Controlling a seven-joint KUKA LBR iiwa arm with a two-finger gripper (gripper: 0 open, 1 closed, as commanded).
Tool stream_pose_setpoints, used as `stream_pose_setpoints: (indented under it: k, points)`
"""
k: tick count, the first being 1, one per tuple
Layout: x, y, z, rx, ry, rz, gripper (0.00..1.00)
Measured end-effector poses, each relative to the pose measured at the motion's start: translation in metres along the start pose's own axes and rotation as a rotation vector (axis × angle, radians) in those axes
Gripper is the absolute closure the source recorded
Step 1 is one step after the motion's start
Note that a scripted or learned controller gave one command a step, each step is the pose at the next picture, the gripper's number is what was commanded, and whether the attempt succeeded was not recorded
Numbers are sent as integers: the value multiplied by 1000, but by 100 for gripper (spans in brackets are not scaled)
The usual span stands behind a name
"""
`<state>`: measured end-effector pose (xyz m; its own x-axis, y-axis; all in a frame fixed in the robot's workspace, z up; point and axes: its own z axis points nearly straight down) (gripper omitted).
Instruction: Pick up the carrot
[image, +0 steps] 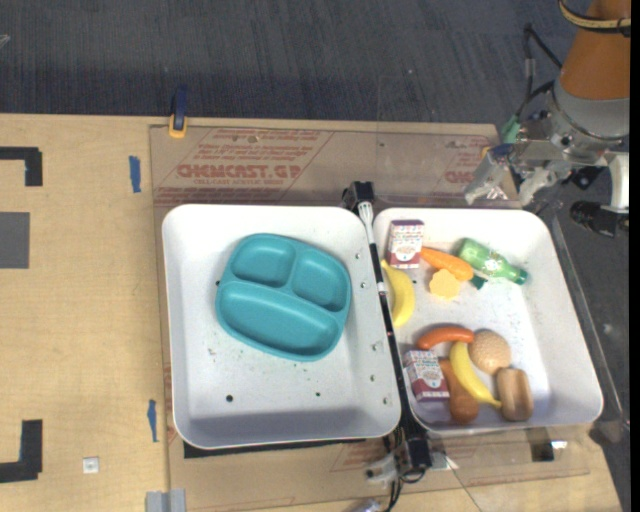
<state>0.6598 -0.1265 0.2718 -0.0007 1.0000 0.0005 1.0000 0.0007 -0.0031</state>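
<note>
Gripper (503, 180) up beyond right bin's (560, 330) far rim, well apart from carrot (446, 263); finger state can't tell. Carrot lying in right bin's far half, btwn milk carton (406, 243) & green bottle (490, 262). Teal 3-section plate (283, 295) in left bin (190, 330).

carrot (447, 263); orange, tapered; lying flat, slanted; right bin, upper middle; touching green bottle's end

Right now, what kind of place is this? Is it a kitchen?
Probably not a kitchen. It looks like a robot lab bench: a robot arm reaches over two white bins, with toy food like a carrot and a teal divided plate.
</note>
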Motion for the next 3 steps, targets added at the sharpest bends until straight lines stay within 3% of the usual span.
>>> stream_pose_setpoints:
  k: [1,2,3]
  points:
    - [7,-34,157,-11,-2,154,0]
    - [6,-76,183,-14,0,123,0]
    - [2,-74,170,-21,-8,128,100]
